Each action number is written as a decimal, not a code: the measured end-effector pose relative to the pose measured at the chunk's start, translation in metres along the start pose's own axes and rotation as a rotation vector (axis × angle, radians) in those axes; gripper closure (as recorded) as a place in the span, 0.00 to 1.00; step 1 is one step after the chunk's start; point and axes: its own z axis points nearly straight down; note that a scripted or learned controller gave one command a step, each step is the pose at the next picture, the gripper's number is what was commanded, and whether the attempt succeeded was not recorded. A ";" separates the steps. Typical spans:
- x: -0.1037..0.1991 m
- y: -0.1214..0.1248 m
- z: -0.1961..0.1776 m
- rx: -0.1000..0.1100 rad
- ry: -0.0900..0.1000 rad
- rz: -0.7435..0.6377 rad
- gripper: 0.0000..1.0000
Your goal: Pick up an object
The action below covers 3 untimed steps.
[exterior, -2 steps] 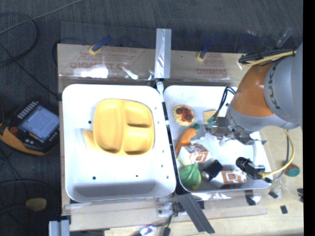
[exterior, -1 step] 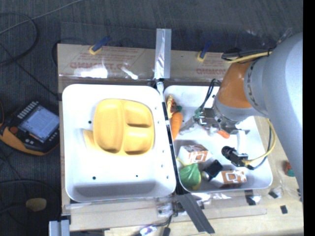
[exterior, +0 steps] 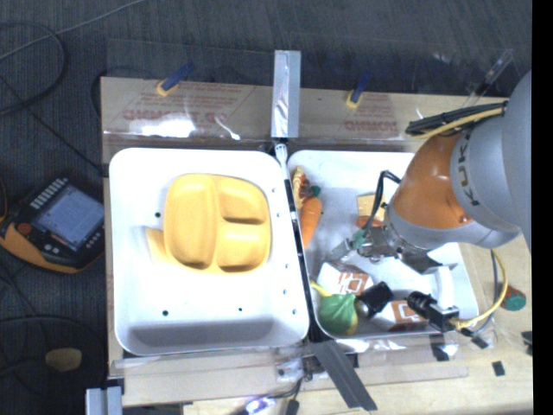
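Two white bins sit side by side on my counter. I take the right bin as landmark: my arm hangs over its middle, with the jaws down among the clutter; whether they are spread or pinching anything, I cannot tell. A carrot lies along its left wall, a green fruit in its near-left corner. Left of it, the neighbouring bin holds a yellow divided tray.

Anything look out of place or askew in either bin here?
The yellow compartment tray sits tilted in the left white bin. In the right white bin, an orange toy carrot leans against the divider wall. No spill or damage shows.
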 end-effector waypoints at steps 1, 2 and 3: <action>-0.020 -0.027 -0.001 0.001 0.001 -0.084 0.00; -0.037 0.037 0.002 0.007 0.003 -0.059 0.00; -0.036 0.038 -0.005 0.007 0.007 -0.059 1.00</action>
